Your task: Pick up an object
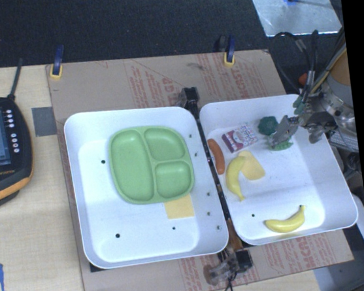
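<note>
We see the fingers [296, 127] at the upper right of the right bin [328, 186], spread apart, with one tip low over the bin floor and nothing between them. Just to their left, touching or nearly touching that tip, sits a small dark green object [268, 125], the nearest thing to grasp; we judge it the likely target. It is compact, with no clear long axis. Further left lies a small printed packet [239, 138], then an orange sausage-shaped piece [217, 155] running along the bin's left wall. Below these sits a yellow curved piece [241, 172], and near the front edge a banana [286, 221] lies with its long axis left to right. The left bin [98, 244] holds a green divided plate [150, 163] and a yellow square [179, 208]. Both bins rest on the table [23, 246].
</note>
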